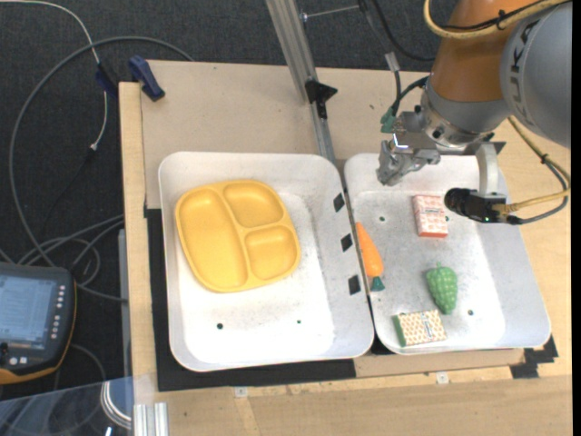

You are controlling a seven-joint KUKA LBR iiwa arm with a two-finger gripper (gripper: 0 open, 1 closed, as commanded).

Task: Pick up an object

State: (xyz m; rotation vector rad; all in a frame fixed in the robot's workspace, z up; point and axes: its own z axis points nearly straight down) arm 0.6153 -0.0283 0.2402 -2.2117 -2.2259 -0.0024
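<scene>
In the right bin [508, 280] lie a pink box [429, 215], a green bumpy object [442, 287], a tan patterned box [420, 327] near the front edge, and an orange carrot [369, 252] along the left wall. My gripper [397, 169] hangs over the bin's back left corner, left of the pink box, with nothing visible between its fingers. The arm's orange band [481, 12] shows above it at the upper right.
The left bin [182, 334] holds a yellow divided plate [238, 233]. A metal pole [295, 34] rises behind the bins' divider. A black camera [472, 203] sticks out from the wrist over the right bin. Cables and a pendant screen [32, 312] lie left of the bench.
</scene>
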